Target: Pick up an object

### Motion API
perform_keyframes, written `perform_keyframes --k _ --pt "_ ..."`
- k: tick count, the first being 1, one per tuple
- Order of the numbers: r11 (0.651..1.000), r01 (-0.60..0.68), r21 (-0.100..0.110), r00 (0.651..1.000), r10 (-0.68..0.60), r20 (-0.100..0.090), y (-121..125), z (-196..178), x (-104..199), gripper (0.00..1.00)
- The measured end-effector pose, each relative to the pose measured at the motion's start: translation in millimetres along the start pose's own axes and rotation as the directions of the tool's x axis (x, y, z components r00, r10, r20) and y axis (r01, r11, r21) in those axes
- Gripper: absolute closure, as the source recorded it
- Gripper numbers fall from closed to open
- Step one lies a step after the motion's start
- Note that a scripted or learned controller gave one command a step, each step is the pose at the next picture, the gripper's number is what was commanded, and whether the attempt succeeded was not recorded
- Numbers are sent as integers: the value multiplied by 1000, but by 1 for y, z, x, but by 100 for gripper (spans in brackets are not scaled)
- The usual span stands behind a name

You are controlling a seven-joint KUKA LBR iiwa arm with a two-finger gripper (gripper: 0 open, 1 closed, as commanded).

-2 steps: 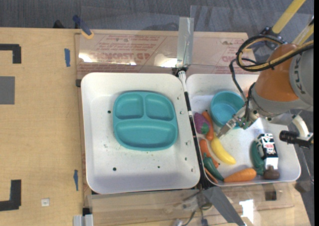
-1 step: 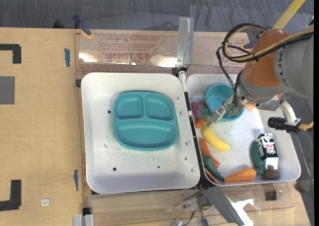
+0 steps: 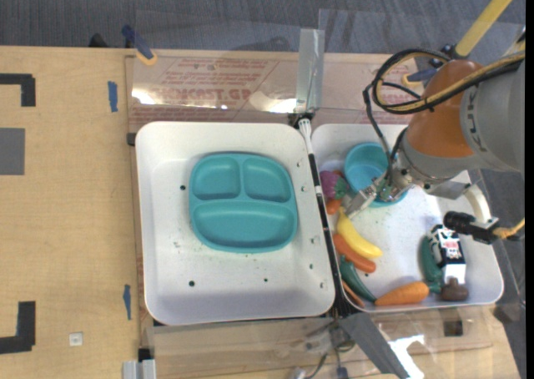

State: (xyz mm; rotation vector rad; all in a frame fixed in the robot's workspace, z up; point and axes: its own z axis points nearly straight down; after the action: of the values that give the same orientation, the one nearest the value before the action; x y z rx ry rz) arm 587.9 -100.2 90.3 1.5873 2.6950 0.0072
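Broadly, the surface (image 3: 58,202) carries two white bins side by side. The left bin (image 3: 158,285) holds a teal divided plate (image 3: 244,202) near its middle, with bare floor all round it. The right bin (image 3: 492,281) is the crowded one, and the arm (image 3: 476,127) reaches into it from the right, its orange band over the bin's far half.

The jaws (image 3: 360,199) sit low in the right bin's far left part, between a blue cup (image 3: 365,164) on the far side and a yellow banana (image 3: 357,240) on the near side. Whether they are apart or together I cannot tell; nothing is visibly clamped between them. So the pick looks not yet done: every object appears to rest on the bin floor, and closing and lifting are left.

Candidates lie close by. The banana is just near of the jaws, with an orange piece (image 3: 359,260) under it and a carrot (image 3: 404,292) by the near wall. A purple item (image 3: 330,181) hugs the divider. A small black-and-white toy (image 3: 450,256) lies toward the right wall.

Room is tight on the left, where the shared bin walls (image 3: 319,219) stand close to the jaws and the objects bunch up. The open floor (image 3: 400,235) in the bin's middle gives the freest space for moving.
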Motion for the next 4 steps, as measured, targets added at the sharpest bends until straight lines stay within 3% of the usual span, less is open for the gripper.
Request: perform_keyframes --k 1,2,3,4 --pt "985 -173 0 985 173 -2 -11 0 -9 0" --pt "951 -310 9 951 311 -6 11 0 -27 0" --pt "868 -496 5 868 496 -1 30 1 -24 0" --pt "876 -482 -3 876 482 -22 43 -15 -13 100"
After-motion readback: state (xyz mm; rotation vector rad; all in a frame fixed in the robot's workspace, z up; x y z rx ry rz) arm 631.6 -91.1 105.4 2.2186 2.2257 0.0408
